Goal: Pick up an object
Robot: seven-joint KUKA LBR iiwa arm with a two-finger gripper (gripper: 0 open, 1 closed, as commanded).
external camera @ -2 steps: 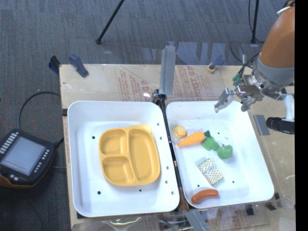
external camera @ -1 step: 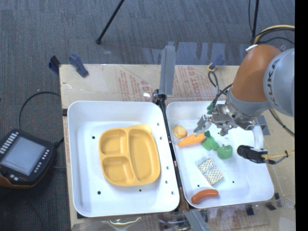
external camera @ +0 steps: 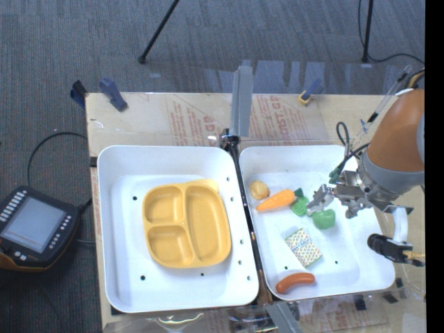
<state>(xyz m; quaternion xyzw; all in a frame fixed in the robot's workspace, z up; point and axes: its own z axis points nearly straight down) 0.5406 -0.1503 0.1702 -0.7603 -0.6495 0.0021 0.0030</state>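
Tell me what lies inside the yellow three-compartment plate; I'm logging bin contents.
The yellow three-compartment plate in the left white bin shows bare yellow in all three compartments, with nothing lying in them. What lies under the plate is covered.

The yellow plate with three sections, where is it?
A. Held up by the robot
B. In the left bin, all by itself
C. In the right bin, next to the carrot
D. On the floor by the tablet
B. The yellow plate lies flat in the left bin with nothing else in it, while the carrot and the other toy foods are in the right bin.
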